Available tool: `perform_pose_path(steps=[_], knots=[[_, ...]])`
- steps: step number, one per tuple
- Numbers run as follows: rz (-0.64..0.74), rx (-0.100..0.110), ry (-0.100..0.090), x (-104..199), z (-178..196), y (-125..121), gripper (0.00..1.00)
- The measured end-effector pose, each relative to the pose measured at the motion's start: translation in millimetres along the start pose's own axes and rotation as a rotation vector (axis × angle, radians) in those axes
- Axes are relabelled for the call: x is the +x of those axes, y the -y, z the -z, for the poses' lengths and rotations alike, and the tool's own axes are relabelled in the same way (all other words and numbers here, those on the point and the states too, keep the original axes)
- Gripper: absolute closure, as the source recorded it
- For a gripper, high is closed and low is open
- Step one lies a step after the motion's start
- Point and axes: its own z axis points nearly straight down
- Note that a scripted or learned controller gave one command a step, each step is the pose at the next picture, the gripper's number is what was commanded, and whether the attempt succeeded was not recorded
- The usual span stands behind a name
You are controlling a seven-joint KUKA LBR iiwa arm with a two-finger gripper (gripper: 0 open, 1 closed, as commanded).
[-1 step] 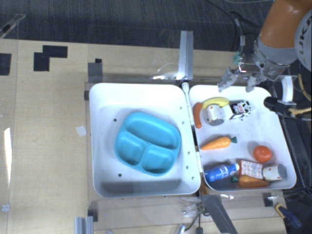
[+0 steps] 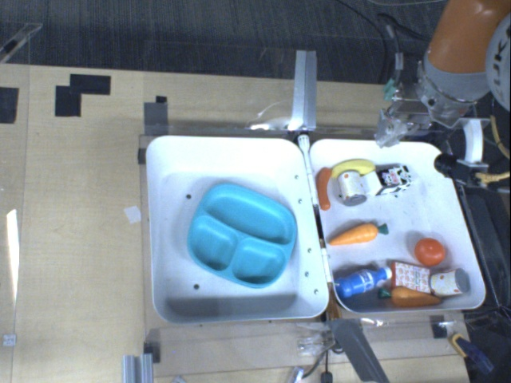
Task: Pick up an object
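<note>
Above the right bin's (image 2: 447, 214) far rim, the tool (image 2: 393, 130).

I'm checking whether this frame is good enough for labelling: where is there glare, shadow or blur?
Camera view: glare streaks the clear sheet at the left edge; soft shadow pools along the near wall of the left bin; the gripper looks blurred, its jaws unreadable; the carrot and the blue tray are evenly lit.

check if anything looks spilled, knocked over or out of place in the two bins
Nothing is spilled or broken. The blue divided tray lies skewed in the left bin. In the right bin, the blue bottle lies on its side, crowded against a carton and a carrot at the near edge.
</note>
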Motion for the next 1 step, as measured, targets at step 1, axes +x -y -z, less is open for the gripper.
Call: perform_pose_path(steps=[1], knots=[[-0.098,0.0,0.001,19.3,118.0,-11.2,1.0]])
